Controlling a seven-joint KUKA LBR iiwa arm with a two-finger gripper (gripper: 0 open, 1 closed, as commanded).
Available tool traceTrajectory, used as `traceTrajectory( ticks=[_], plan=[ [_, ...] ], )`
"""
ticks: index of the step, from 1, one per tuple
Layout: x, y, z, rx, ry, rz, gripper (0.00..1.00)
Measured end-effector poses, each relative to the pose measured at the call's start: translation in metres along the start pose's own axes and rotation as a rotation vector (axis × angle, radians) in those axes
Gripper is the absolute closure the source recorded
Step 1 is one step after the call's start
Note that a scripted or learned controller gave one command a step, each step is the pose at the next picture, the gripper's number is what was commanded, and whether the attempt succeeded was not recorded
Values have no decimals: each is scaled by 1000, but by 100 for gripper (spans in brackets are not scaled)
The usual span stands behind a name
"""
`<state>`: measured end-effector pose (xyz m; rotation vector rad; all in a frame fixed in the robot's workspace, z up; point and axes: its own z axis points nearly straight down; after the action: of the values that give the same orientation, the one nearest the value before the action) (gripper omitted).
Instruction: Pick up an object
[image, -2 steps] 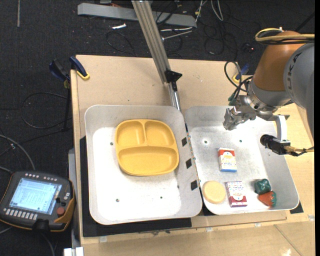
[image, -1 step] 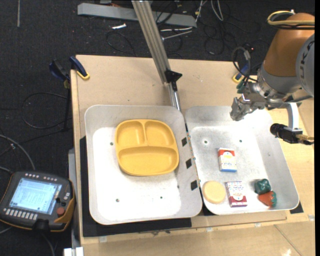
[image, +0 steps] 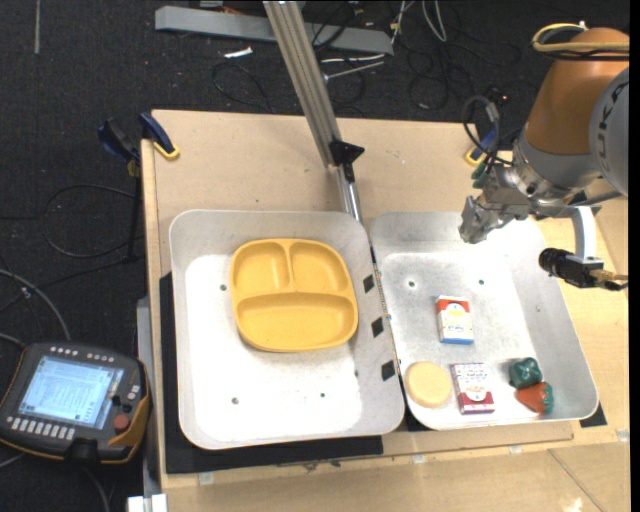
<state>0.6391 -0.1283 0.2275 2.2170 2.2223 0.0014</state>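
My gripper (image: 478, 222) hangs over the far edge of the right bin (image: 500, 270), near its back right corner. Nothing shows between its fingers. In the right bin lie a small white, blue and red box (image: 455, 319), a round tan disc (image: 429, 384), a red and white box (image: 472, 387), a dark green item (image: 524, 372) and a red item (image: 535, 397). These all sit toward the bin's near side, well apart from the gripper. A yellow divided plate (image: 294, 294) rests in the left bin (image: 200, 330).
A slanted metal pole (image: 312, 85) rises from the bench between the bins. A teach pendant (image: 70, 400) lies at the bench's left front. Blue and yellow clamps (image: 150, 135) grip the bench's far corners. Cables cover the dark floor behind.
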Motion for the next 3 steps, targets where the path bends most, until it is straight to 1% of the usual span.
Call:
traceTrajectory(
  ticks=[1, 2, 3],
  plan=[
    [47, -1, -8, 2, 2, -5, 100],
    [102, -12, -18, 3, 4, -6, 100],
    [161, -20, -6, 5, 3, -6, 100]
  ],
)
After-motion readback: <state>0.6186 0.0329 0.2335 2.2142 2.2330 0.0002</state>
